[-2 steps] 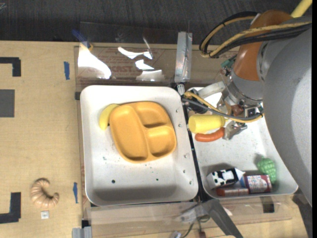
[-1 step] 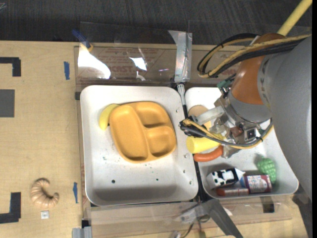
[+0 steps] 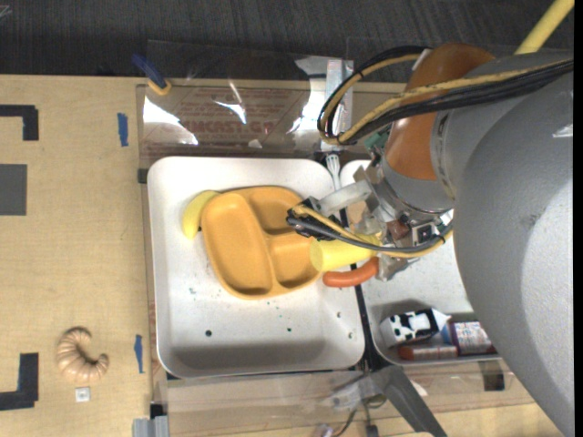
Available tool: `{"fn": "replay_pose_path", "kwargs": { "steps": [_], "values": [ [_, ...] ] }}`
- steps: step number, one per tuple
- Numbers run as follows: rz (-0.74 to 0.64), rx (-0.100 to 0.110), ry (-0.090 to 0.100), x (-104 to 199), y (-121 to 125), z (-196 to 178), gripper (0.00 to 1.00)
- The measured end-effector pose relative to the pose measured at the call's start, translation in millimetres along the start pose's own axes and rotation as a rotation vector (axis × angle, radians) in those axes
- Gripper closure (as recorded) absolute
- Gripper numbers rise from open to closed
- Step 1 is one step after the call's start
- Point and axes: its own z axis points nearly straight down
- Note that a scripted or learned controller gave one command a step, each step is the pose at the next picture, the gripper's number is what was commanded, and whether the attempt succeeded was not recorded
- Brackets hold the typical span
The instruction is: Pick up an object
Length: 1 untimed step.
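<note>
Two white bins are seen side by side on a wooden bench (image 3: 73, 244). The grey arm (image 3: 519, 208) is reached in from the right, and the gripper (image 3: 357, 215) is held low over the right edge of the left bin (image 3: 173, 271). It cannot be told whether the gripper is open or closed, because it is hidden by the wrist and the cables. Nothing can be seen held in it.

In the left bin, an orange dish (image 3: 241, 244) with two parts is laid in the far half. A yellow curved thing (image 3: 192, 215) is tucked against the dish's left side. Just under the gripper, at the dish's right side, a short yellow tube (image 3: 335, 255) is laid. A small red-orange thing (image 3: 346, 278), shaped like a sausage, is laid just near of the tube, close to the bin's right edge.

In the right bin (image 3: 428, 294), a black and white toy (image 3: 414, 324) is set at the near end. A small box (image 3: 463, 340) with red on it is laid just beside the toy, to its right.

A tan curled thing (image 3: 82, 353) is left on the bench, well apart from the bins, at the near left.
</note>
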Motion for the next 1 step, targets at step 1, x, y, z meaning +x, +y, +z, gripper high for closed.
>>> {"fn": "replay_pose_path", "kwargs": {
  "steps": [1],
  "values": [
    [-0.140, 0.002, -0.006, -31.2, 45.8, 20.3, 1.00]
  ]
}}
